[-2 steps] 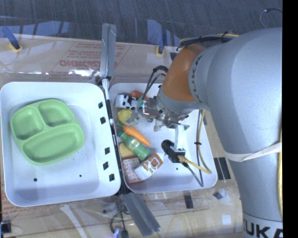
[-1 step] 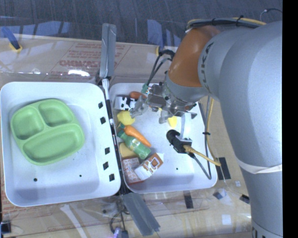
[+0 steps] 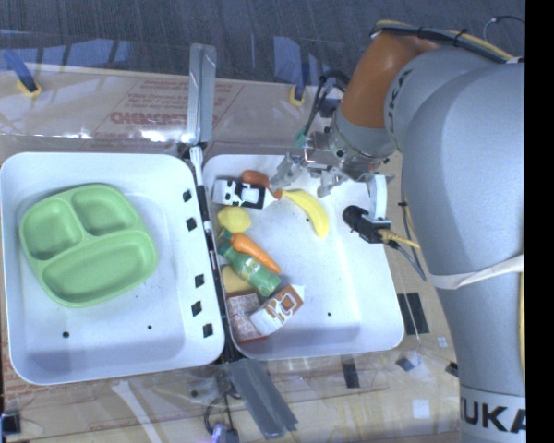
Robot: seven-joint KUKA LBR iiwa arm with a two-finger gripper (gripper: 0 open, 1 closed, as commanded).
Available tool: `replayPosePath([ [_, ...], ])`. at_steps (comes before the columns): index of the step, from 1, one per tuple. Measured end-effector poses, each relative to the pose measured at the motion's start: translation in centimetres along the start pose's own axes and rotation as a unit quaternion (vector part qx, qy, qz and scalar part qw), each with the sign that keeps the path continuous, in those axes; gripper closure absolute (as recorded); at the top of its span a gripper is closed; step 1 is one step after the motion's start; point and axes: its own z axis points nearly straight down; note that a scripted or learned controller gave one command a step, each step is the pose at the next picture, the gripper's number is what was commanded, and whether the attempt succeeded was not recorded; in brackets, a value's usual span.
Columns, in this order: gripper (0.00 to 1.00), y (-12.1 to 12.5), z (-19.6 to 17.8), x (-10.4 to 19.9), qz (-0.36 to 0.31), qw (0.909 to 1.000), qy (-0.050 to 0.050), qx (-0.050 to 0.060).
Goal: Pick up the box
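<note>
Camera view
Left bin point(image 3: 37, 358): holds one green plate point(image 3: 88, 243) with three wells, lying flat toward the bin's left side.
Right bin point(image 3: 351, 284): crowded along its left wall, while its right half is mostly bare white floor.
Far end of right bin: a black-and-white toy point(image 3: 237, 192) lies by the left wall, with a small orange piece point(image 3: 254, 178) just beyond it. I cannot tell what the piece is.
Middle of right bin: a banana point(image 3: 310, 212) lies at a slant and apart from the rest. A lemon point(image 3: 234, 220) sits just below the toy. A carrot point(image 3: 256, 251) lies next to a green bottle point(image 3: 250, 269), both slanting toward the near right.
Near left corner: a yellow block point(image 3: 234, 281) is partly under the bottle, with a dark brown packet point(image 3: 239, 320) below it.
Box point(image 3: 279, 308): lies in the right bin's near left part, touching the packet on its left and just past the bottle's lower end.
Box's look: a small carton in brown, white and orange print. It lies flat, turned at an angle, with its top face uncovered.
In the way: the bottle and packet crowd the box's left side. Its right side faces bare floor.
Gripper point(image 3: 305, 175): hangs over the far end of the right bin, above the banana's upper tip and well apart from the box. Its fingers are spread, with nothing between them.
Arm point(image 3: 462, 155): reaches in from the right and covers the bench on that side.
</note>
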Motion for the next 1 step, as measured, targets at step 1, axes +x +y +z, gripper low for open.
replayPosePath([
  [1,0.00,-0.63,5.87,-4.30,0.009,1.0000,0.000,0.000],
])
